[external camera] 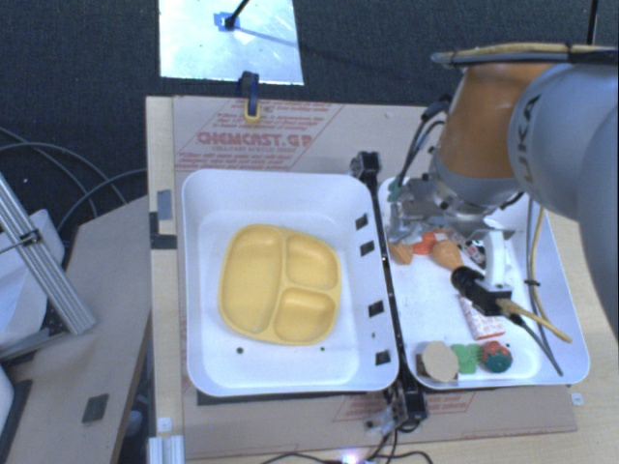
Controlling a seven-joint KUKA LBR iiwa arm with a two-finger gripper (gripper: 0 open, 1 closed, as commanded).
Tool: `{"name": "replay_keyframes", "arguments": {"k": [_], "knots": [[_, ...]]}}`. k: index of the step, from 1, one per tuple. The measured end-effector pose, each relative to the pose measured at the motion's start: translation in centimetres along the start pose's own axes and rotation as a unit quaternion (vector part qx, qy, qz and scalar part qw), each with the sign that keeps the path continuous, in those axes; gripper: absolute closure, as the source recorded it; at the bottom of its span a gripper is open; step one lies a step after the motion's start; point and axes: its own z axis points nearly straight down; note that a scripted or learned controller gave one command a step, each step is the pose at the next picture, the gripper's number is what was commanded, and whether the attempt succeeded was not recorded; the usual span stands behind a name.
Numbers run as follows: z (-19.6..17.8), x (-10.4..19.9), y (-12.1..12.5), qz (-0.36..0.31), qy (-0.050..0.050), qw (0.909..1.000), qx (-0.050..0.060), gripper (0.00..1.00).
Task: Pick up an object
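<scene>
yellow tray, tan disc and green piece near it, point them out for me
yellow tray (280,284), camera view, on the ridge where its three compartments meet
tan disc (440,361), camera view, centre of its flat top face
green piece (467,358), camera view, middle of its upper surface

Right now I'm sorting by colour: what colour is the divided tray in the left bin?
Pale yellow; the divided tray shows plainly in the camera view.

Red print reading "CHEMCAST GP" runs across the brown board (259,139) behind the bins.
</scene>
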Motion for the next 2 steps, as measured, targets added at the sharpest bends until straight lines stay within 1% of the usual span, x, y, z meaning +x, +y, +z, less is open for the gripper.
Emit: {"name": "replay_keyframes", "arguments": {"k": [1,2], "knots": [[-7.1,0.4,-6.0,-0.003,0.002,1.0,0.001,1.0],[-8.3,-5.8,-7.2,0.001,0.0,1.0,0.002,1.0]]}}
